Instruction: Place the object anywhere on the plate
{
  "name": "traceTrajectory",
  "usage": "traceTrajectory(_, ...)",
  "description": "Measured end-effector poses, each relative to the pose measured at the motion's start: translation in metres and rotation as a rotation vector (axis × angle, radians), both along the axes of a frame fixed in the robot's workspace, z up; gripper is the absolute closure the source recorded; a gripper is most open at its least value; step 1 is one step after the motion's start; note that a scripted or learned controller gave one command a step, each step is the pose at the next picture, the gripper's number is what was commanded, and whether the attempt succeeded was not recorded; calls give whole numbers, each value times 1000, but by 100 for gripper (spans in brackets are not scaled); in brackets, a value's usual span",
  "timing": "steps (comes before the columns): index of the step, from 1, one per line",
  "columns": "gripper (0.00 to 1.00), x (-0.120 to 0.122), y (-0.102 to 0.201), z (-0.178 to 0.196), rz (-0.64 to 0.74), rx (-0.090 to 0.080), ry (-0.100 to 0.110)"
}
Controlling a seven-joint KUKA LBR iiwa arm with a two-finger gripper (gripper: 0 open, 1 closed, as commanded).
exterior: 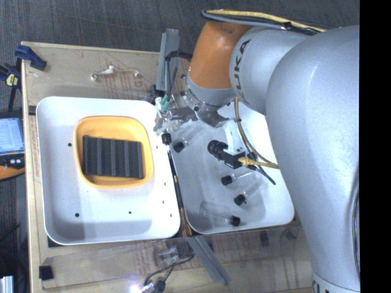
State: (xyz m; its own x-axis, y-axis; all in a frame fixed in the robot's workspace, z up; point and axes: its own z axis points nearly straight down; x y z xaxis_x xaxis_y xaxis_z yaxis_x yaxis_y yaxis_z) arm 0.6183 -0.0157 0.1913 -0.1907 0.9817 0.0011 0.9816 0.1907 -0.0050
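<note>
One grey KUKA arm [305,133] is the largest thing in view, reaching in well to the right of the yellow plate [113,122]. Dark lettering runs along its casing beside the orange band [214,57], but it is too foreshortened to read in full. The wooden bench [91,63] spreads on all sides of the plate and bears two shallow white bins. The left bin [104,215] holds the plate, and the right bin [275,200] sits just to the right of it. The plate is square with rounded corners and lies in the upper middle of its bin. A black ribbed block [113,157] lies flat on the plate's centre, within the rim. The gripper [165,118] hangs just right of the plate's upper right corner, at the wall between the two bins. It is apart from the block, which lies to its left and lower in the view. Whether the gripper is open or closed cannot be told. Several small black pieces [239,200] are scattered in the right bin, right of the plate, too small to identify. A blue clamp [29,55] grips the bench edge above and left of the plate.
</note>
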Motion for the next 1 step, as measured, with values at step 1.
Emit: traceTrajectory(1,0,0,0,0,-1,0,-1)
